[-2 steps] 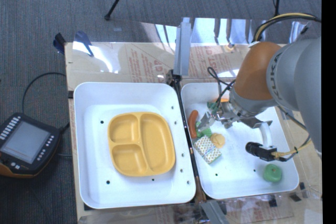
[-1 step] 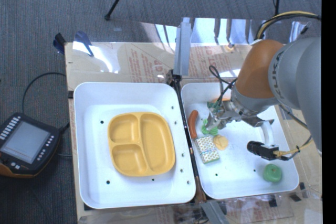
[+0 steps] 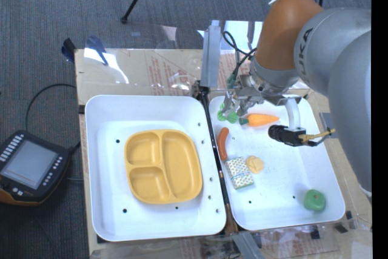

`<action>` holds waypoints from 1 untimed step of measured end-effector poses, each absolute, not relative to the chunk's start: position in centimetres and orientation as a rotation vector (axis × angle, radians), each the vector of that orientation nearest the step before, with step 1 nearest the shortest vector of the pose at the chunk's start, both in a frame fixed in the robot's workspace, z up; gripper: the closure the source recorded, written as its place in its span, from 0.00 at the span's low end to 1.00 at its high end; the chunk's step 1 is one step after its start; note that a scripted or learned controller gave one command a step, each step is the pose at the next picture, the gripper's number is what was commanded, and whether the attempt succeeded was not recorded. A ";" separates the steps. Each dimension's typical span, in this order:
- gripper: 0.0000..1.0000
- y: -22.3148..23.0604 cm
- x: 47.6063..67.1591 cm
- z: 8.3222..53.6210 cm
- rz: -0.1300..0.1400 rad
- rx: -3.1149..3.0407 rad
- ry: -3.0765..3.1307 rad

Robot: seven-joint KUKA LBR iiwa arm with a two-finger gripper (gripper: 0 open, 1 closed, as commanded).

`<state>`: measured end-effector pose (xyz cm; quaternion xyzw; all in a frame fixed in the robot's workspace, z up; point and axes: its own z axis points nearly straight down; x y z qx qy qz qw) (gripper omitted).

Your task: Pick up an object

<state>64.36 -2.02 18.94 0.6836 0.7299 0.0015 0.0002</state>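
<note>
On the table over grey carpet, the left bin (image 3: 97,130) holds a yellow divided plate (image 3: 163,165), while the right bin's (image 3: 327,182) gripper (image 3: 232,107), finger spacing unclear, hovers at eleven o'clock beside a carrot (image 3: 262,120).

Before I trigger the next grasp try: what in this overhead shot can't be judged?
- Gripper: finger state unreadable in the camera view, small and crowded by cables and the wrist.
- Carrot: its green end merges with the gripper's green tips, contact unclear.
- Right bin: its far right part is covered by the arm.
- Small packet: print too small to read.
</note>
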 end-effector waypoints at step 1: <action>1.00 -2.1 64.1 19.3 -0.010 2.154 2.299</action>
